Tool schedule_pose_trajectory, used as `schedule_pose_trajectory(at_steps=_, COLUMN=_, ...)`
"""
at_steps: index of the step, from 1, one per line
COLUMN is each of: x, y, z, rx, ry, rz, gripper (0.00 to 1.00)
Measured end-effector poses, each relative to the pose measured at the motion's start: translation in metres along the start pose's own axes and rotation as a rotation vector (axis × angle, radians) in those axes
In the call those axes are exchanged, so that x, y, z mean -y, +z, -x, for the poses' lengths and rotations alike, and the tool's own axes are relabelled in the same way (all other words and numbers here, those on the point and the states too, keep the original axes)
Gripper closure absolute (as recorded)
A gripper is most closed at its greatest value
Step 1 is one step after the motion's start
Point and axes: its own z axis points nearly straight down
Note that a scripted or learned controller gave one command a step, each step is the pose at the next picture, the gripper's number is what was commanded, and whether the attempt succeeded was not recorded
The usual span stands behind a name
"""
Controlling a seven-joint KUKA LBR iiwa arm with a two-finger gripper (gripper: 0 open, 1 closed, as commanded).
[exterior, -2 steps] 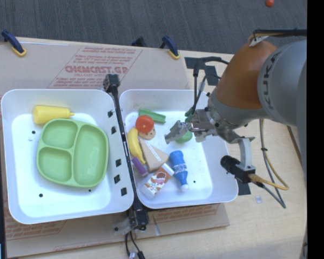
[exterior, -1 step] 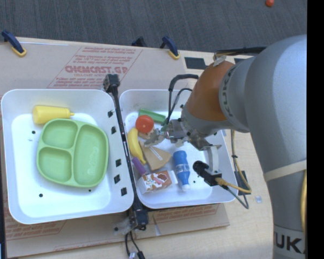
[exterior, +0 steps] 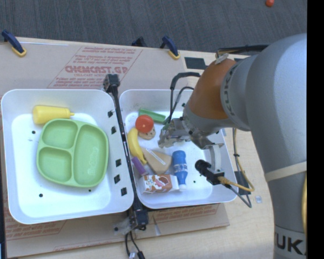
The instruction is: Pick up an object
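The grey arm (exterior: 259, 85) bends down into the right bin (exterior: 205, 197), its gripper (exterior: 170, 136) beside the red ball (exterior: 144, 123); whether it is open or closed, I cannot tell.

**Site Classification: Robotics Test Laboratory**

The premises present as a robotics laboratory, not a home or kitchen. A large grey industrial arm (exterior: 259, 90) with an orange band reaches over the table (exterior: 257, 166). A shallow white left bin (exterior: 8, 161) and right bin (exterior: 227, 197) sit side by side on a brown sheet (exterior: 97, 69) printed "CHEMCAST GP", gripped at its far edge by blue-and-yellow clamps (exterior: 13, 42). The bins hold plastic toy foods (exterior: 133, 143) and a green divided plate (exterior: 73, 152). Loose cables (exterior: 132, 239) trail at the near edge. The floor (exterior: 151, 9) is dark grey carpet.
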Motion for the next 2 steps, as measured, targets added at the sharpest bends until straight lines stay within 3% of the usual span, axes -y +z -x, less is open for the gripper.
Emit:
schedule_pose_trajectory(at_steps=1, x=-0.029, y=-0.061, z=0.031, rx=-0.002, ry=0.007, rz=-0.001, gripper=1.00)
schedule_pose_trajectory(at_steps=2, x=-0.082, y=-0.080, z=0.002, rx=-0.003, ry=0.007, rz=0.000, gripper=1.00)
